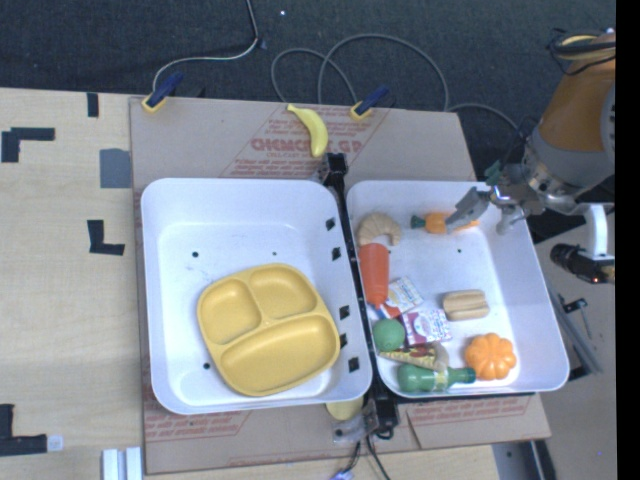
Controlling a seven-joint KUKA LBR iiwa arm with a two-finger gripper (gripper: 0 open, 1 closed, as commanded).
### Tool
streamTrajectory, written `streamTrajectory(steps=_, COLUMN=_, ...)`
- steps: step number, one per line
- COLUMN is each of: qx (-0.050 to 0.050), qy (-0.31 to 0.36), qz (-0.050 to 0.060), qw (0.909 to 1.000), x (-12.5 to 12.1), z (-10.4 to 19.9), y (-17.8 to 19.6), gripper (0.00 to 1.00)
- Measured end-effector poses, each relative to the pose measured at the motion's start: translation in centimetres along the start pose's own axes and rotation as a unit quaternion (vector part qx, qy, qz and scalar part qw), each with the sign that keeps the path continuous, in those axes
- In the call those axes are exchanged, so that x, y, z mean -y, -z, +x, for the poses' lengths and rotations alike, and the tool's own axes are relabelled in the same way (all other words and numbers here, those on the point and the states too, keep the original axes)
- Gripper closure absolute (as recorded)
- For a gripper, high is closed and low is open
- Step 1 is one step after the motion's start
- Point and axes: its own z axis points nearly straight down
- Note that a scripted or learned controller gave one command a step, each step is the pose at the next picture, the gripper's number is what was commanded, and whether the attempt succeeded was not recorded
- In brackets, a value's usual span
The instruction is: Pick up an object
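A small orange object (436, 223) lies just left of the open end effector (487, 213).

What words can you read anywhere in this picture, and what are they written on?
Red letters printed on the cardboard sheet under the bins: too blurred to read for sure.
More red print on the cardboard's bottom edge: too blurred to read.
Small packets in the right bin: red and white print, too small to read.
Yellow divided plate in the left bin: no writing seen.
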Motion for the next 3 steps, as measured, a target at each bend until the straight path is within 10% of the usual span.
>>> streamTrajectory(steps=1, qx=0.0, qy=0.0, qz=0.002, qw=1.0, x=-5.1, z=-1.9, y=-12.2, gripper=0.0)
streamTrajectory(steps=2, qx=-0.007, qy=0.001, qz=0.011, qw=0.9999, x=-6.4, z=-3.9, y=-12.5, gripper=0.0)
streamTrajectory(steps=3, qx=0.006, qy=0.0, qz=0.007, qw=1.0, x=-6.4, z=-1.2, y=-12.6, gripper=0.0)
